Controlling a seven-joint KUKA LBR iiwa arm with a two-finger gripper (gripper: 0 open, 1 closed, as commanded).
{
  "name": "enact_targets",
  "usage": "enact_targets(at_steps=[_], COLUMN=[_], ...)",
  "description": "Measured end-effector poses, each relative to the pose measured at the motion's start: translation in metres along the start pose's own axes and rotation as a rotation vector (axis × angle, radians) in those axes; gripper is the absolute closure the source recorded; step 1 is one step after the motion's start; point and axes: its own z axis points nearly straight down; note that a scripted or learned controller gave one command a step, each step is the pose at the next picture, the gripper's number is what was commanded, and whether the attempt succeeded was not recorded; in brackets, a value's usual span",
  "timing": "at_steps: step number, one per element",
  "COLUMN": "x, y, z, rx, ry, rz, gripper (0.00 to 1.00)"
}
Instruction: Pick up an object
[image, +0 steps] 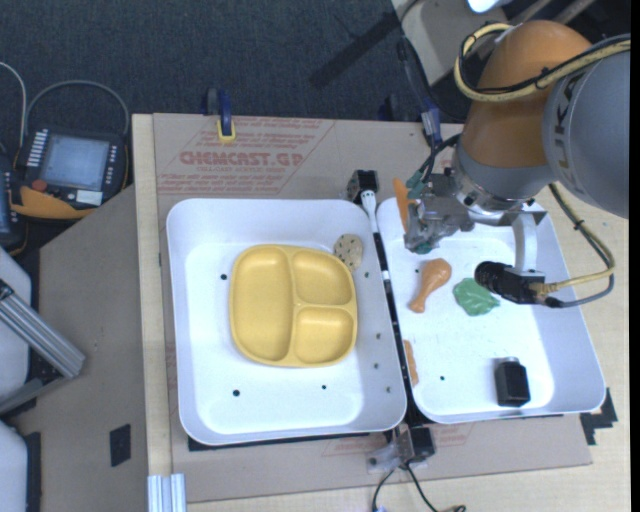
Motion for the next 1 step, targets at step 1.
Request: enact_targets(at_steps=[1], x=[0.0553], y=[-0.0017], z=[0.0142], rx=[0.001], ry=[0.000], rz=[0.000], gripper=[1.00])
